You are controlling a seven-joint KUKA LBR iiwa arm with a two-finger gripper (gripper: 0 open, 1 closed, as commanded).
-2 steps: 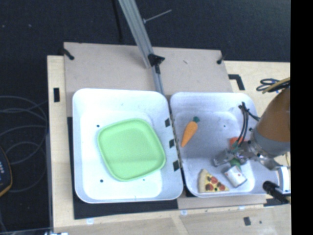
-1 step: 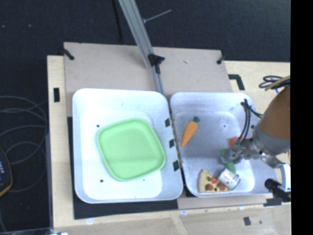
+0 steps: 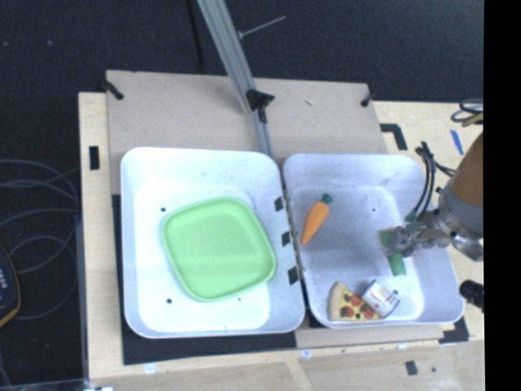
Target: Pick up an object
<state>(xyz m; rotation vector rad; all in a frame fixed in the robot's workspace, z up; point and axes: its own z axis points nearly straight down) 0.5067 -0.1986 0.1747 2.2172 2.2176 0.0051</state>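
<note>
Right of the orange plastic carrot (image 3: 315,221), the grey two-finger gripper (image 3: 396,247) hangs over a green object (image 3: 396,265); whether it grips, I cannot tell.

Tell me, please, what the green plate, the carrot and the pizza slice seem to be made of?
The plate looks like matte moulded plastic: even pale green, rounded raised rim. The carrot seems a plastic or rubber toy: flat uniform orange, stubby green top. The pizza slice also looks like a toy, probably plastic, with neat red spots on pale yellow; the view is too coarse to be sure.
</note>
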